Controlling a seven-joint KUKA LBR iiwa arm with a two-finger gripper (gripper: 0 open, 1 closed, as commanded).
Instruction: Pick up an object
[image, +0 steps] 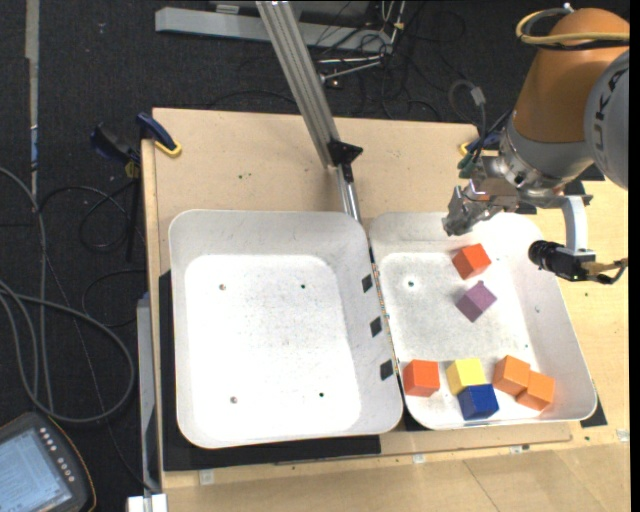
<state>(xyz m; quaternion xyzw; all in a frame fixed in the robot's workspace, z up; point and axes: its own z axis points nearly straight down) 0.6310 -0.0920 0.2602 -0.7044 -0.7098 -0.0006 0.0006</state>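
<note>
Bench (250, 150): two white bins.
Right bin (560, 330): coloured cubes.
My gripper (462, 222): above orange cube (470, 260); finger state, I cannot tell.

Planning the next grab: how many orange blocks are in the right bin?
4: one orange block near the gripper, one at the front left beside the yellow block, two touching at the front right.

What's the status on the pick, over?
Gripper over right bin's far edge, nothing seen between its fingers. Nearest: orange block, purple block beyond it. Nothing in the way.
</note>
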